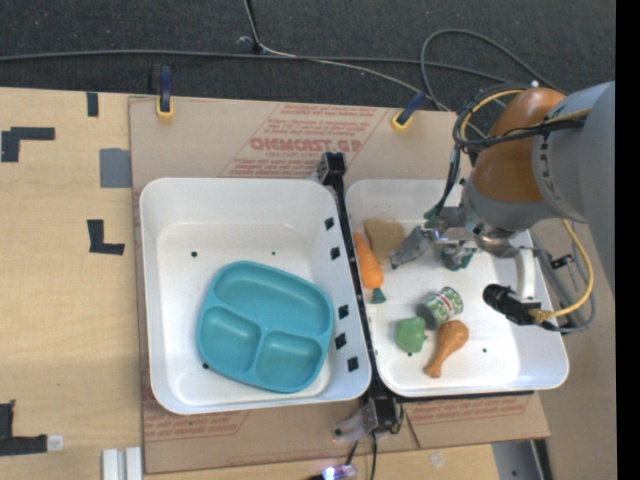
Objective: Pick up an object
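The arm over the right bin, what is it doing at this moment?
The arm's gripper hangs over the upper part of the right bin, with nothing seen between its fingers. Below it lie a carrot, a tan piece, a small can, a green toy and a drumstick. The left bin holds a teal divided plate.

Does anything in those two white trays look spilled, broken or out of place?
Nothing looks spilled or broken. The small can lies tipped on its side in the right bin, beside the drumstick, and the carrot rests against the dividing wall.
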